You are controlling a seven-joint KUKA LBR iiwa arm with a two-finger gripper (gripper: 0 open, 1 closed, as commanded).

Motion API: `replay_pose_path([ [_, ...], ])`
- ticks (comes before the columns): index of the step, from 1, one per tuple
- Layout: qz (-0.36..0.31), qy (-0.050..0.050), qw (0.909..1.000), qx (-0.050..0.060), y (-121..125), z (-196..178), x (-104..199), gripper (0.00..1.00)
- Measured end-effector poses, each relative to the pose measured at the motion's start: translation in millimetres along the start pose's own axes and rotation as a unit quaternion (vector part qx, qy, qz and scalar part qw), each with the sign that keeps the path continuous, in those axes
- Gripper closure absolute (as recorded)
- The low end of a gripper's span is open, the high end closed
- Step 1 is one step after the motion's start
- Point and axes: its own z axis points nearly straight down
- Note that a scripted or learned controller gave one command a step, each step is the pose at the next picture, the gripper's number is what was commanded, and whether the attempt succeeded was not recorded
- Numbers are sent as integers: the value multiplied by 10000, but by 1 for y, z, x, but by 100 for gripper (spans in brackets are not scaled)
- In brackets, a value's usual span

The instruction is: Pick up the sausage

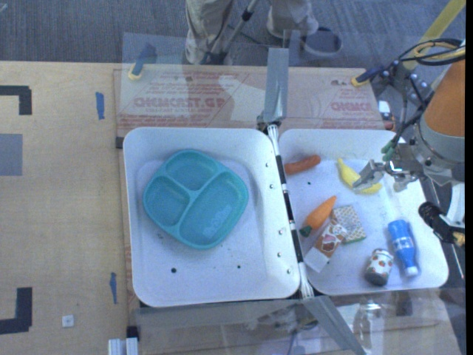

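A grey robot arm with an orange band [447, 102] reaches in from the right over a pale wooden surface [59, 220] bearing two shallow white bins side by side. Its metal gripper [367, 177] hangs over the far part of the right bin [436, 272], the jaws set apart and pointing left, their tips at a yellow banana-shaped toy [347, 172] (whether they touch it cannot be told from this angle).

The task's thing, a short orange-red sausage [302, 164], lies in the far left corner of the right bin, just beside the divider between the two bins and left of the yellow toy, apart from the jaws.

Nearer in the same bin lies an orange carrot with a green tip [319, 214], slanting toward the divider. Just right of it rests a small flat packet with a chequered pattern [349, 224], overlapping a small printed carton [327, 242]. A blue plastic bottle with a white cap [403, 246] lies toward the near right, and a small round jar with a dark base [378, 266] sits just left of it.

The left bin [148, 272] holds a teal plastic plate with three compartments [196, 207], lying flat near its centre.

Beyond the bins a brown cardboard sheet with faded red lettering [185, 102] covers the far surface, and strips of blue tape [99, 105] mark the wood to the left.
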Motion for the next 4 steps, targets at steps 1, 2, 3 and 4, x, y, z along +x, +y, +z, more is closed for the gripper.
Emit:
replay_pose_path([
  [1,800,-6,9968,-12,105,14,96,0],
  [2,-127,-7,9999,-20,116,99,49,0],
  [3,673,-14,9976,-143,123,106,46,0],
  [4,436,-8,9990,-15,116,120,51,0],
])
